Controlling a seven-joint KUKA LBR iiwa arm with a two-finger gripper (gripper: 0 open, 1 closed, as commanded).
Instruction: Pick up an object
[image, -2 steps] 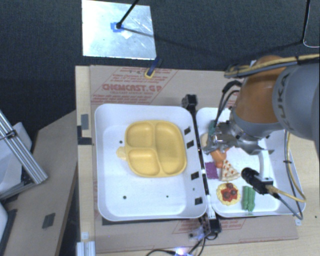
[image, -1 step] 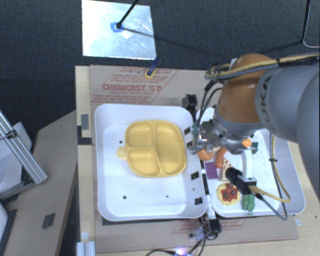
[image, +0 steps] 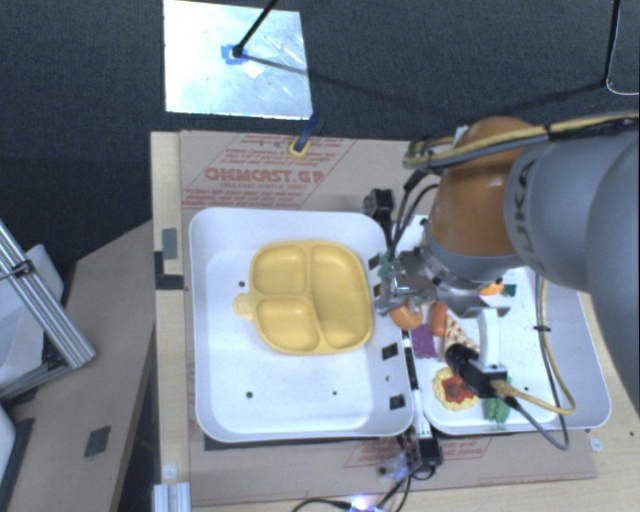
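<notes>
My gripper (image: 398, 290) hangs low over the left edge of the right bin (image: 580, 385), under the grey and orange wrist. Just below it lies a small round orange toy (image: 407, 316), close to or touching the gripper; the view does not settle whether it is held. Beside it are an orange-red carrot-like stick (image: 438, 318), a purple piece (image: 425, 343), a pizza slice toy (image: 455, 390) and a green piece (image: 495, 408). The arm hides much of this bin.
The left bin (image: 225, 390) holds a yellow divided plate (image: 303, 297). A black divider with clips (image: 409, 365) runs between the bins. A black fitting with a yellow cable (image: 478, 372) lies over the right bin. A shiny sheet (image: 238, 60) lies beyond the bench.
</notes>
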